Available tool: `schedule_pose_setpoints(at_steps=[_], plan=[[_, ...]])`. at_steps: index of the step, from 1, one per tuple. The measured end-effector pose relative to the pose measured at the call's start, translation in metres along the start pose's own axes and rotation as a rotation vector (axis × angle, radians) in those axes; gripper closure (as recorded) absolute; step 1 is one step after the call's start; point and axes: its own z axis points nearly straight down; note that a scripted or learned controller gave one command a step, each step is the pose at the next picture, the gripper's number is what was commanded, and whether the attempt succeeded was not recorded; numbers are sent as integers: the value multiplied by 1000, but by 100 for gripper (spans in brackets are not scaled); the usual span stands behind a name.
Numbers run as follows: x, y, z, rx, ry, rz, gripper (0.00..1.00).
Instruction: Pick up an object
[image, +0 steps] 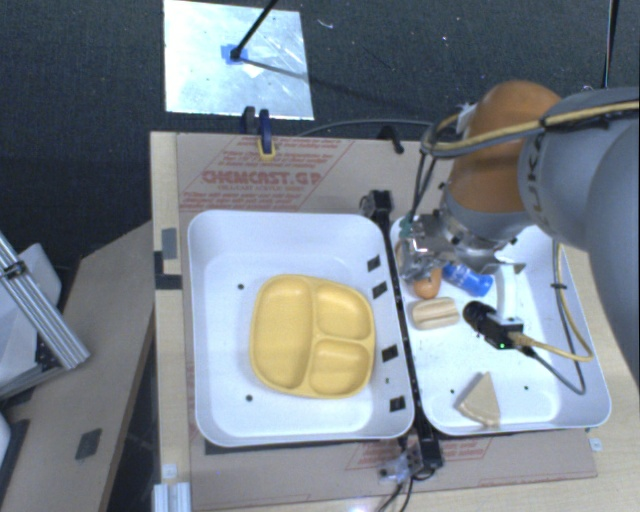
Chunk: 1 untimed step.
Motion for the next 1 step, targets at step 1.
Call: schedule_pose_setpoints(at_steps=[1], plan=[[56, -6, 2, -1, -1, 2, 100]])
